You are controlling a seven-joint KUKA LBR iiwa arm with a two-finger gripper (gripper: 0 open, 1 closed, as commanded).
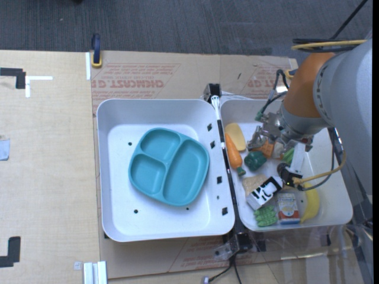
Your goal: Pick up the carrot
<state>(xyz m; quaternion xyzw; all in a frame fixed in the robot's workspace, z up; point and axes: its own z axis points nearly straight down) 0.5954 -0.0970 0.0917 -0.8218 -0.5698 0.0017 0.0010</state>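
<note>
the claw (267, 139) sits low in the right bin (331, 215), its grip unreadable among toys; the carrot (234, 154) lies beside it.

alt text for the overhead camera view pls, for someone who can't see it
A grey robot arm reaches from the right, its gripper low over a right-hand white bin crowded with toy food, close to an orange carrot by the bin's left wall. The left bin holds a teal divided plate.

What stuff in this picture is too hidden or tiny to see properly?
- Gripper: camera view, the arm's wrist covers it, so its fingers cannot be judged.
- Carrot: its top end tucks under the yellow food.
- Small carton: label too small to read.
- Right bin: far side hidden beneath the arm.
</note>
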